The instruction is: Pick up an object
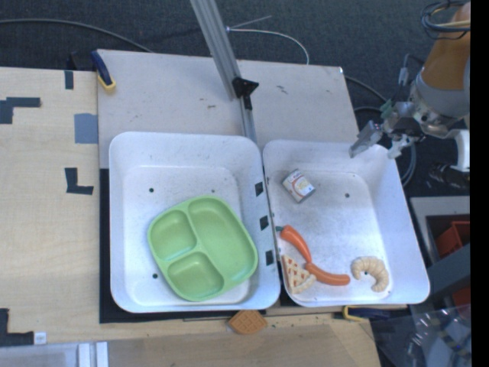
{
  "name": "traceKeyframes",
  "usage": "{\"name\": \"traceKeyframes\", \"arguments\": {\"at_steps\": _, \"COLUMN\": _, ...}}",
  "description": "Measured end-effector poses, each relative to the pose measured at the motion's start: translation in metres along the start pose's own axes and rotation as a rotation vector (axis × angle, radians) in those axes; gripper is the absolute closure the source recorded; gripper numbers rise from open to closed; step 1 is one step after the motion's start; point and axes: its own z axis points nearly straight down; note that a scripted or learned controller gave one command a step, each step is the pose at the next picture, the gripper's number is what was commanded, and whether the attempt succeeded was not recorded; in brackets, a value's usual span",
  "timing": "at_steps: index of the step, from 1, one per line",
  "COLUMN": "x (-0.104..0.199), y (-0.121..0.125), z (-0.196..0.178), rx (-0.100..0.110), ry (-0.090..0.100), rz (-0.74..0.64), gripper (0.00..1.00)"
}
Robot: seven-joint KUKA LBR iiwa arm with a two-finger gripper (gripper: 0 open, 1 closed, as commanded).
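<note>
The right bin [386,197] holds a small white packet [298,185] near its far left, an orange carrot-like piece [296,242], a long orange sausage-like piece [328,274], a waffle-patterned slice [298,274] at the front left and a tan croissant-shaped piece [371,271] at the front right. My gripper [377,142] hangs over the far right corner of that bin, above its rim. Its two fingers stand apart with nothing between them. It is well away from all the objects.
The left bin [130,205] carries a green divided plate [202,247]. A slanted metal pole [221,48] runs down to the gap between the bins. A brown cookie-like piece [246,322] lies on the bench in front of the bins. Cables trail behind the bench.
</note>
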Motion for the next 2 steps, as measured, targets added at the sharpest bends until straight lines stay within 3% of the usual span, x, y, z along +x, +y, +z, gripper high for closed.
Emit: {"name": "traceKeyframes", "arguments": {"at_steps": 2, "x": 0.010, "y": 0.003, "z": 0.111, "rx": 0.001, "ry": 0.000, "rz": -0.001, "gripper": 0.00}}
